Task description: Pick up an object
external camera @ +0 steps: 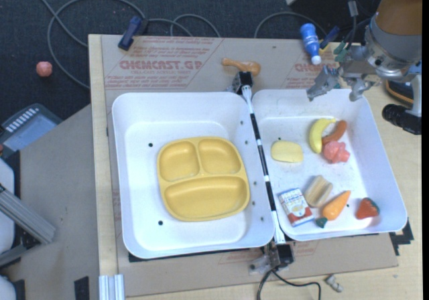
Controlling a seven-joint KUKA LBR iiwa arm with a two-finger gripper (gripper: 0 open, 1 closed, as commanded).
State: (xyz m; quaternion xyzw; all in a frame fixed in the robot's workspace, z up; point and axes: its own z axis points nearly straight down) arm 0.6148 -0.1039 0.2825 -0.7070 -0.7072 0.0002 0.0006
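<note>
Nearest you, along the right bin's [392, 178] front edge, sit a small carton [294, 205], a carrot [335, 204] and a strawberry [366, 208], with a bread roll [318, 190] just behind. Farther back you see a yellow slice [287, 152], a banana [320, 133], a sausage [334, 131] and a pink piece [336, 152]. Your gripper [339, 88] hovers over the bin's back rim, fingers spread and grasping nothing. A yellow divided plate [201, 178] lies in the left bin [134, 124].

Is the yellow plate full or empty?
Empty. The yellow plate in the left bin shows three bare compartments, nothing in them.
</note>
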